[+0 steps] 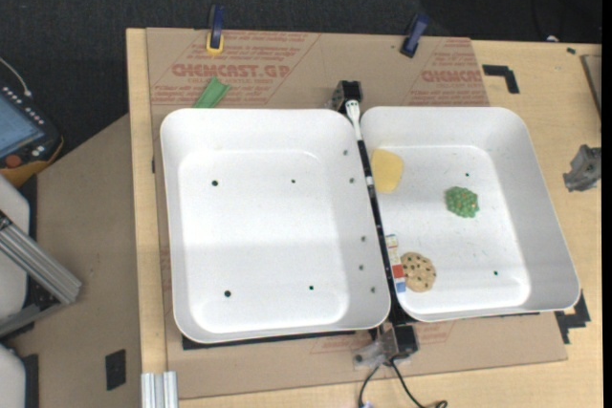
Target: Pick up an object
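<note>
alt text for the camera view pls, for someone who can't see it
Two shallow white bins sit side by side on a cardboard-covered bench; the right bin holds a pale yellow piece, a green lump and a cookie.

At three o'clock, close to the view's edge, a small dull-grey metal gripper (581,169) shows in part. It is angular and jagged in outline, with darker notches. Screws, cables or markings are too small to tell.
</note>
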Controlling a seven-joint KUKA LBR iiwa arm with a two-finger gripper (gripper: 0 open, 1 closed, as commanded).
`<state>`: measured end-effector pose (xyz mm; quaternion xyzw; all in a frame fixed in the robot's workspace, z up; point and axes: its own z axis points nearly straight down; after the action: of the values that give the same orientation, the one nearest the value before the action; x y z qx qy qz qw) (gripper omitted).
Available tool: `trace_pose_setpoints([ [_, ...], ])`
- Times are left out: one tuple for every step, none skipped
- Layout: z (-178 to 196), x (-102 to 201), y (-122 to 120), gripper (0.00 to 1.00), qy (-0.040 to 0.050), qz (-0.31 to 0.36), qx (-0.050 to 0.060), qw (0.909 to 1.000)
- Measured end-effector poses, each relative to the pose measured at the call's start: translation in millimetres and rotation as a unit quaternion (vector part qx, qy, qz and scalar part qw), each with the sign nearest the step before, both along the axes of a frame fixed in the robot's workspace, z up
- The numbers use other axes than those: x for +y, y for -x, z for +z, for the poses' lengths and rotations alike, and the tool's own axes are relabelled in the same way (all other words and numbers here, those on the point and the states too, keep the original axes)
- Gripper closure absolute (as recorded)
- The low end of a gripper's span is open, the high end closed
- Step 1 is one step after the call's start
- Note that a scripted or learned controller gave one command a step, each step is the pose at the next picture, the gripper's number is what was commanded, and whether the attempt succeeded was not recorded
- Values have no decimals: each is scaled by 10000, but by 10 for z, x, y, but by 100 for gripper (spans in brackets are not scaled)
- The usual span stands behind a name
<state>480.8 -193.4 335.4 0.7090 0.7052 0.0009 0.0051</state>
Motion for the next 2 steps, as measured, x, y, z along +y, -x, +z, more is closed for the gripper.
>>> trace_pose_setpoints([
  [-403, 704, -452, 100, -45, 64, 59, 10000],
  [-293, 118, 24, 100, -25, -8, 52, 10000],
])
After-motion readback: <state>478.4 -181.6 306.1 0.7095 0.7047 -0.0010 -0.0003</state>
